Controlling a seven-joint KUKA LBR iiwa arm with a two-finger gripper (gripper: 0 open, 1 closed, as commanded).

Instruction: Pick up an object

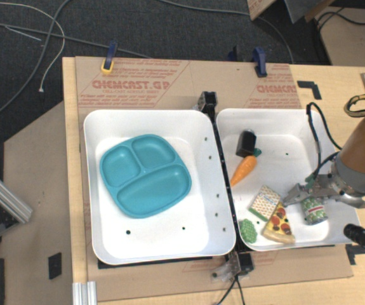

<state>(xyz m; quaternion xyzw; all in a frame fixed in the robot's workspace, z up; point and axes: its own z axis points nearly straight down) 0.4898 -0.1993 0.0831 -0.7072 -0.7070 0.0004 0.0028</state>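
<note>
Camera view is looking down on two white bins side by side, with the arm (360, 154) reaching in from the right over the right bin (296, 122). Taking the small green-and-white can (314, 211) as the landmark, the gripper (310, 192) is hanging right over its upper left, metal fingers spreading out toward the left, and a finger tip is appearing to sit just beside or on the can's top. The fingers are looking parted rather than pinched, but the can is not clearly sitting between them, so I am not counting it as held. The can is lying tilted near the right bin's lower right corner, its long axis running roughly up and down the picture with a slight lean. To the can's left, the pizza slice toy (278, 224) is lying close by, with a patterned card or box (264, 203) touching the slice's upper left, and a green leafy toy (248, 230) resting further left by the bin wall. Well up and left of the can, the orange carrot (244, 168) is lying slantwise, and a black block (245, 143) is sitting just above it. Far left of the can, the blue divided plate (145, 175) is resting in the left bin (99, 221). My judgement is that the can is the nearest pick, lying almost directly below the gripper, so the coming move is calling for a short drop with the fingers closing across the can's narrow width.
</note>
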